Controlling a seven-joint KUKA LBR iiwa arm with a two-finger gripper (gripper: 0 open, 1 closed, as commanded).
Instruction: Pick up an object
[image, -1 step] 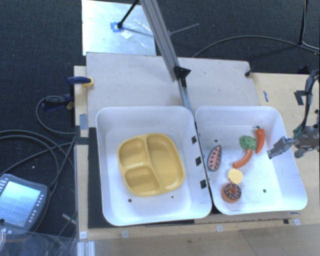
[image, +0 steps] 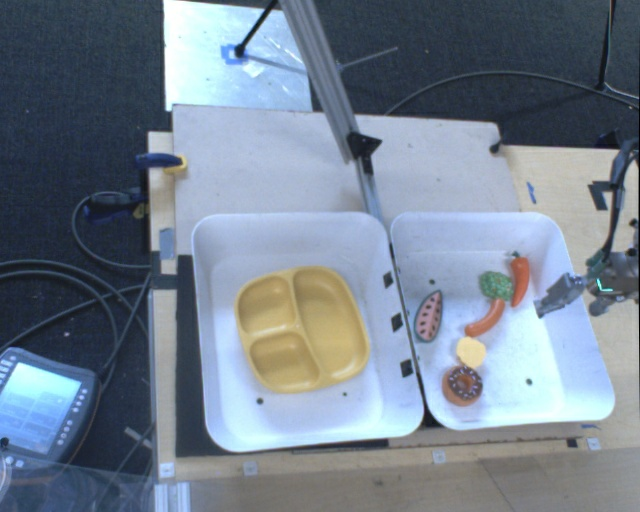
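The right bin (image: 530, 232) holds several toy foods: a watermelon slice (image: 428, 316), a green broccoli (image: 494, 285), a red chili pepper (image: 519, 280), an orange sausage (image: 485, 318), a small yellow piece (image: 471, 351) and a chocolate donut (image: 462, 384). My gripper (image: 578, 300) hovers over the right rim of that bin, to the right of the pepper. It is open with nothing between its fingers. The foods lie apart from it, toward the bin's left half.
A yellow divided plate (image: 300, 328) lies in the left bin (image: 215, 300). A slanted metal pole (image: 330, 85) crosses the bench's back and ends near the bins' divider. Cables and a teach pendant (image: 40, 395) lie on the floor at left.
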